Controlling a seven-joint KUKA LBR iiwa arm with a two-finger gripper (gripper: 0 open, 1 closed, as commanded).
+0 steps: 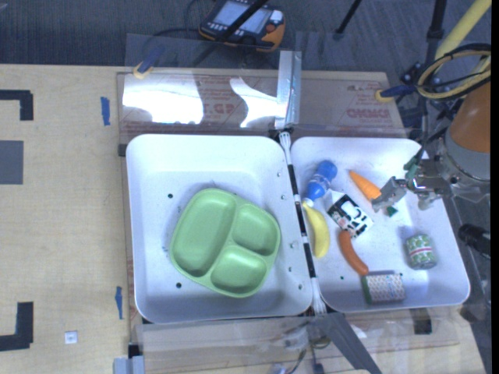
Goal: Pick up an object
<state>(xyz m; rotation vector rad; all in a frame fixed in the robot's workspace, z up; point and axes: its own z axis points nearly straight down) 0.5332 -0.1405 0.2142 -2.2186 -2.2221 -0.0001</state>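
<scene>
Though print covers the black-and-white carton [350,214], no legible words; fingers [392,196] apart, empty.

My left white plastic bin [148,209] holds the green divided plate [226,242]. In my right white bin [448,279], the yellow banana [316,231] lies leftmost, the orange carrot [352,253] just beside it.

Robot lab, wooden bench [62,209], tripod legs [355,6], loose cables [448,72], taped markers [104,110]
</scene>
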